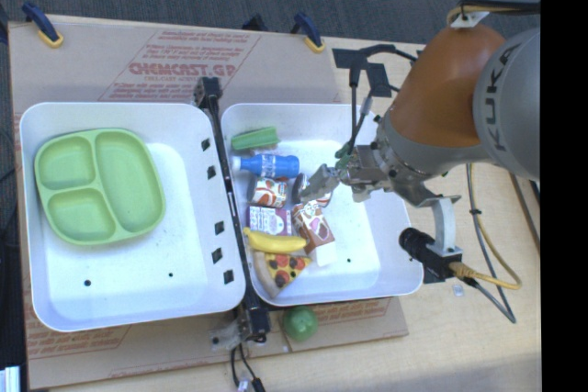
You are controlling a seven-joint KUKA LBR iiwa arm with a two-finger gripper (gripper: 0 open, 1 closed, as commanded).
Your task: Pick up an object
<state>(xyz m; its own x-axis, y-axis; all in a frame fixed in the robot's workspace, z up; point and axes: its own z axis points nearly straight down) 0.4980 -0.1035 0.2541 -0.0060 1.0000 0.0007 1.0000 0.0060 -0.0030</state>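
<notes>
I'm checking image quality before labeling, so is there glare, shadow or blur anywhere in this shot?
Camera view: lighting even and soft; mild sheen on the right bin floor; faint shadow beneath the arm; small cartons look slightly soft; the end effector is dark and hard to resolve.

Bins [184, 289] white. Tray [98, 185] light green. Bottle [267, 165] blue. Banana [276, 242] yellow. Ball [299, 323] green. Arm [478, 96] grey with orange band.
</notes>
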